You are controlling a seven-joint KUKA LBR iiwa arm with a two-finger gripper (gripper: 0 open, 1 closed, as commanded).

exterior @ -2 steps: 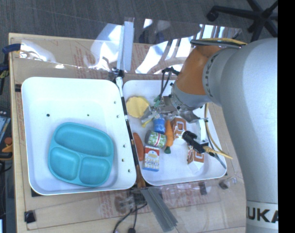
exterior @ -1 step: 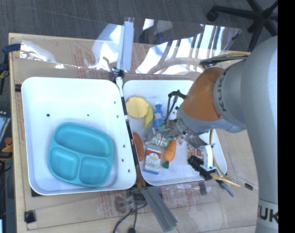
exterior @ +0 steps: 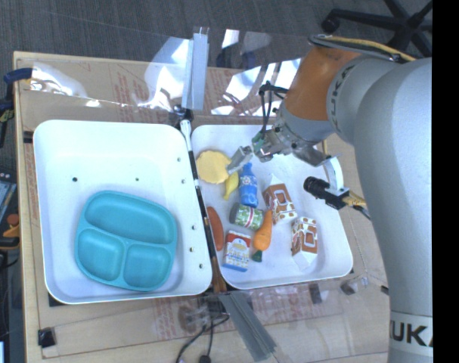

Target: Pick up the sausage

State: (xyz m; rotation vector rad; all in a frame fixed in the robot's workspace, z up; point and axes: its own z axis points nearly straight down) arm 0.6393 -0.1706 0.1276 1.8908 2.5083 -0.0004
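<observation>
The sausage point(exterior: 214, 226) is a reddish-brown stick lying along the left wall of the right bin point(exterior: 335, 259), just left of a green can. My gripper point(exterior: 248, 154) hangs over the upper part of that bin, between a yellow round item and a blue bottle. It is well above and to the right of the sausage, and nothing of the sausage is in it. The grey arm with its orange band point(exterior: 320, 82) reaches in from the right.
The right bin also holds a yellow round piece point(exterior: 212, 165), a banana point(exterior: 231, 185), a blue bottle point(exterior: 249, 187), a green can point(exterior: 247, 217), a carrot point(exterior: 264, 231) and three small cartons point(exterior: 305, 235). A blue divided plate point(exterior: 127, 239) lies in the left bin point(exterior: 63, 150).
</observation>
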